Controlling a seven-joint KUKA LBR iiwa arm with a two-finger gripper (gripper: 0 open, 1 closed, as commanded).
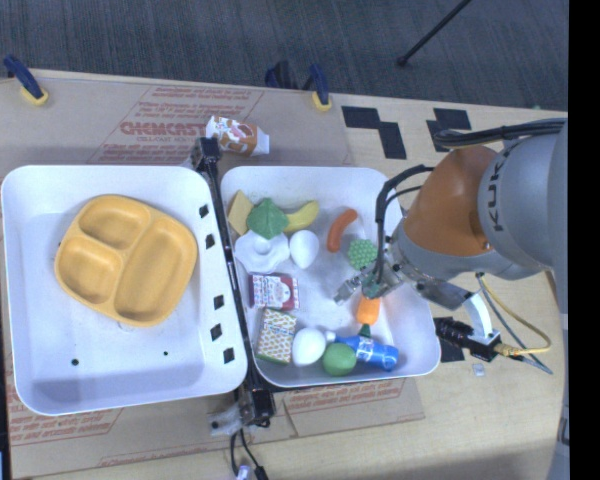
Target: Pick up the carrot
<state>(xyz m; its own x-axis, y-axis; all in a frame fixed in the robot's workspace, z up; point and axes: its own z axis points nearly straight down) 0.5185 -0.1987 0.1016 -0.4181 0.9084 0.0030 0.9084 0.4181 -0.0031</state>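
The carrot (368, 311) lies in the right bin (422, 356), near its right wall. Its short orange body shows just below my gripper (363, 288). A bumpy green tuft (362, 254) sits right above the gripper, in line with the orange body; I cannot tell whether it belongs to the carrot. The gripper is low in the bin, directly over the carrot's upper end, and hides that part. The grey arm with its orange band (450, 213) reaches in from the right.
The right bin is crowded: a red-orange chili (341, 228), a banana (302, 213), broccoli (267, 218), two white eggs (304, 248), small cartons (275, 291), a green ball (339, 359) and a blue bottle (373, 352) beside the carrot. The left bin (40, 368) holds a yellow divided plate (126, 259).
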